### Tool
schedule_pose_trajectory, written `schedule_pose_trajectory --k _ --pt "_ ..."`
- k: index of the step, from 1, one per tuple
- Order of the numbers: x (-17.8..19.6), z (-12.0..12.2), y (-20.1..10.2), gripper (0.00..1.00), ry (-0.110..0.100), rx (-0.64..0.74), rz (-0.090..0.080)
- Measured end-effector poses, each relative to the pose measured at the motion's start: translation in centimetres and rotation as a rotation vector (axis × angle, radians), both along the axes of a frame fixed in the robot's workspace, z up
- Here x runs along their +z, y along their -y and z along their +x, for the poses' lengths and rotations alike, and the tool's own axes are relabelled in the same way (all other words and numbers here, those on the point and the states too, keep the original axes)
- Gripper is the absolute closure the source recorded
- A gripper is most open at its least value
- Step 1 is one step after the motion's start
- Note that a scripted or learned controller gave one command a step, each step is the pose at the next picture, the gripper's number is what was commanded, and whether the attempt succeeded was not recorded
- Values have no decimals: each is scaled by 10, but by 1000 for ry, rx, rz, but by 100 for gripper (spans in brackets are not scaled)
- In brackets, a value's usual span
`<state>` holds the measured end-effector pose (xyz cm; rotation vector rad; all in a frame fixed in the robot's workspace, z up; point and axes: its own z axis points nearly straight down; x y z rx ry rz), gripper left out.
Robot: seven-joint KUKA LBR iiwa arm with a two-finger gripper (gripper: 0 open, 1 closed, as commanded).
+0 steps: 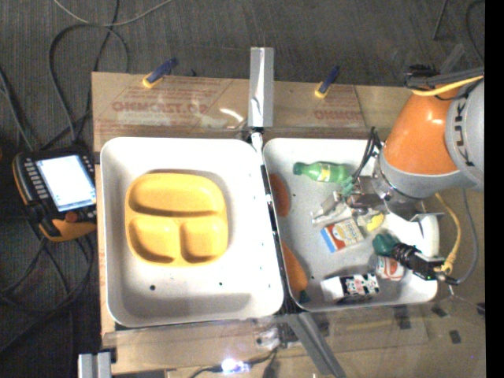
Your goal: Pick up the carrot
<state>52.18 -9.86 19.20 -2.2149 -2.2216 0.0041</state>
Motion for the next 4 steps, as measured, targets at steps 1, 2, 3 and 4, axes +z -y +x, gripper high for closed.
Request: schedule_pose_trajectory --k 1,2,3,4 --pt "-74 -39 6 0 0 293 2" --pt "-96 -30 10 0 29 700 -22" --pt "-96 65 21 0 28 487 -9" --pt "-101 -13 22 0 15 827 -7"
